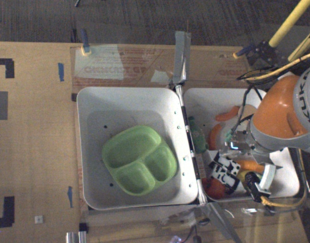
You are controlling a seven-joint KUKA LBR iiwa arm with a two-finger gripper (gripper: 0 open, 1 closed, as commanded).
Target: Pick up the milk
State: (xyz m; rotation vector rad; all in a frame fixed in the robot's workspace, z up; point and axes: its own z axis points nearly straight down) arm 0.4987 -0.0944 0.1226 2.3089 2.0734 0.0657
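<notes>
The arm [283, 110] reaches in from the right and bends down over the right bin [291, 186], its orange band above the wrist. The gripper [234, 145] hangs low inside that bin, among the toy foods; whether its jaws are wide or narrow cannot be told. The milk [224, 171], a black-and-white patterned carton, lies tilted in the bin's lower part, its long axis running from upper left to lower right. It sits just below the gripper, apart from it. A green divided plate [139, 159] rests in the left bin [94, 105].
</notes>
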